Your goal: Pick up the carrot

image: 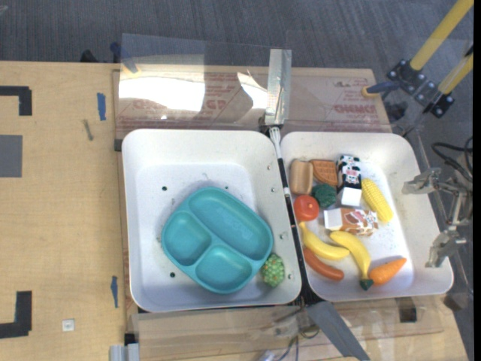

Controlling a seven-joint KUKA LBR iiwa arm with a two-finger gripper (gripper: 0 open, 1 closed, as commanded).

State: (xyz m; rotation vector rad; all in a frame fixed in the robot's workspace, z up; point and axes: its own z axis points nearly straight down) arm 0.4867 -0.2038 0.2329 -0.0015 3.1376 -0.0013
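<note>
in the camera view the carrot lies in the right bin, near its front right corner. its long axis runs almost left to right, a little tilted: the orange end points to the right and slightly to the back, the green end to the left and front, just beside the tip of a banana. a second banana and a red sausage lie to the left of it. further back in this bin are a tomato, a corn cob, a bread piece and some small boxes.

the left bin holds a teal divided plate and a green broccoli touching the front right edge of the plate.

both bins stand on a light wooden worktop. behind it is grey carpet floor, and yellow bars stand at the back right.

i cannot tell the state of the claw.
</note>
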